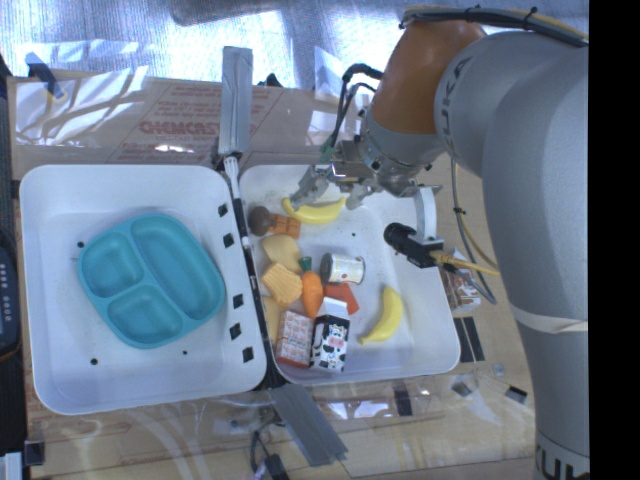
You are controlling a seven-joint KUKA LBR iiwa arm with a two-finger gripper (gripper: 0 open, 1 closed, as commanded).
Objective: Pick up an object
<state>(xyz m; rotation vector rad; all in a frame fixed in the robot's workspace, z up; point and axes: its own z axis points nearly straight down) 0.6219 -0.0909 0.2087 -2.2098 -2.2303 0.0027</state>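
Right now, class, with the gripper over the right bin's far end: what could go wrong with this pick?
1. The gripper hovers at the upper banana; its curved skin might slip out.
2. That banana lies near the bin wall, so a finger may strike it.
3. Toys crowd the left side; neighbours could get knocked.

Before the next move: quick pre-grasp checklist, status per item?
1. Gripper over right bin, far end: ok.
2. Target nearby: banana just below gripper: ok.
3. Object between fingers: cannot tell.
4. Second banana lies apart from the pile: ok.
5. Pile by the divider, carrot and milk carton touching neighbours: not ok for a clean pick.
6. Blue tray in left bin, away from the arm: ok.
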